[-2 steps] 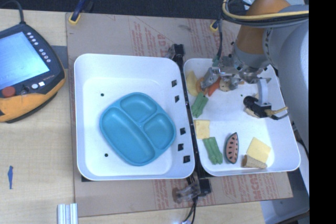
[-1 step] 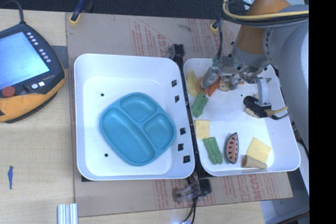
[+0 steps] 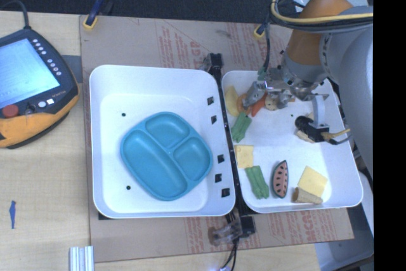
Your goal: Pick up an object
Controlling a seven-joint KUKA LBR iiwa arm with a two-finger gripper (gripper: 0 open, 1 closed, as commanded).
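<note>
Camera view: the tool (image 3: 262, 96) hangs over the right bin (image 3: 336, 200), at about 11 o'clock within it. Whether it is wide or narrow cannot be told, and nothing can be seen gripped in it. A small orange-red piece (image 3: 255, 108) lies just beside it at its 6 o'clock. At the bin's 9 o'clock edge sit a yellow piece (image 3: 231, 100) and a green pod (image 3: 241, 128). Lower down lies a pale yellow square (image 3: 244, 155). Along the 6 o'clock side are a green strip (image 3: 257, 181), a watermelon slice (image 3: 280, 178) and a cheese wedge (image 3: 311, 184). The left bin (image 3: 108, 92) holds a blue divided plate (image 3: 166, 154). A handheld screen (image 3: 28, 82) rests on the table (image 3: 51, 200) at 9 o'clock.
</note>
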